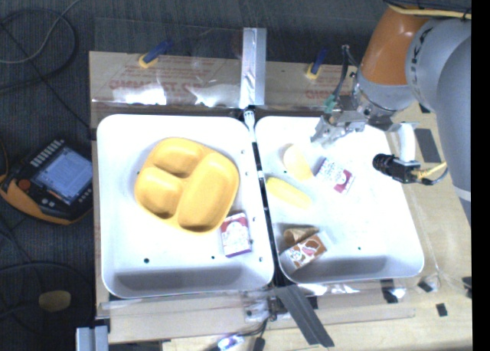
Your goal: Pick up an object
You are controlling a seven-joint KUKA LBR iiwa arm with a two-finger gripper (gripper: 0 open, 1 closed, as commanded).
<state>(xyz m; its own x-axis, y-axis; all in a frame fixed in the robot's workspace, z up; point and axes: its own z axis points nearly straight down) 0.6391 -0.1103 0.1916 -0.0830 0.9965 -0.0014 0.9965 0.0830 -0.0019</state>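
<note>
My gripper [331, 132] hangs over the back of the right bin [398, 211], its tips just above a pale yellow round piece [297, 162] and a small white and purple packet [334, 175]. I see nothing between the fingers. A pale yellow banana-shaped piece [289, 191] lies left of centre in that bin, and a brown and white packet [303, 247] rests near its front wall. In the left bin [122, 211] sit a large yellow moulded object [186, 183] and a small pink and white carton [236, 234].
A metal divider strip [253, 66] runs between the bins at the back. Blue and yellow clamps [155, 53] hold plastic sheeting behind them. A handheld pendant [55, 177] lies on the floor at left. The arm's orange band [392, 39] stands at upper right.
</note>
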